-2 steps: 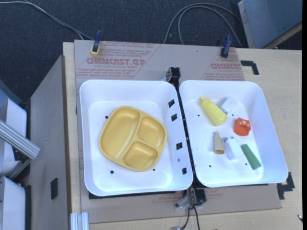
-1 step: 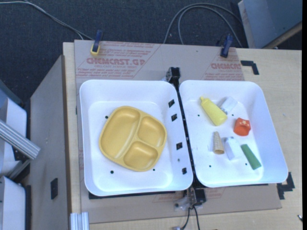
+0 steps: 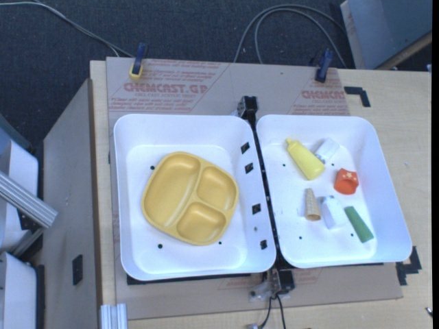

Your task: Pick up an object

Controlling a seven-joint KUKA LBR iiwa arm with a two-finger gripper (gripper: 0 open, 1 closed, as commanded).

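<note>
You see 2 shallow white bins side by side. The left bin [image 3: 130,184] holds a yellow tray [image 3: 190,197] with 3 compartments, smooth plastic. The right bin [image 3: 384,184] holds a yellow bottle [image 3: 304,159], a white piece [image 3: 327,148], an orange-red piece [image 3: 346,181], a tan cone [image 3: 313,205], a pale block [image 3: 330,213] and a green bar [image 3: 359,224], all well away from the rim toward you.
</note>
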